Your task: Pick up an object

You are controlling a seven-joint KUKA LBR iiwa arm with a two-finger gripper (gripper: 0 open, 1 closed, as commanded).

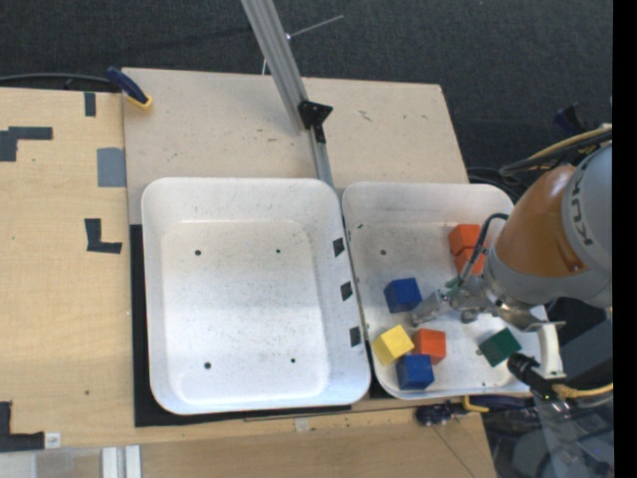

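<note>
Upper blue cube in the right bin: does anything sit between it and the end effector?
Nothing visible does. The end effector sits just right of and below the upper blue cube, with bare bin floor between them. The orange cube and yellow cube lie below, off that line.

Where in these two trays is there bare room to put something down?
The left bin is bare floor wall to wall. The right bin is free along its far wall; nearer, blue cubes, yellow cube, orange blocks and the hand crowd it.
</note>
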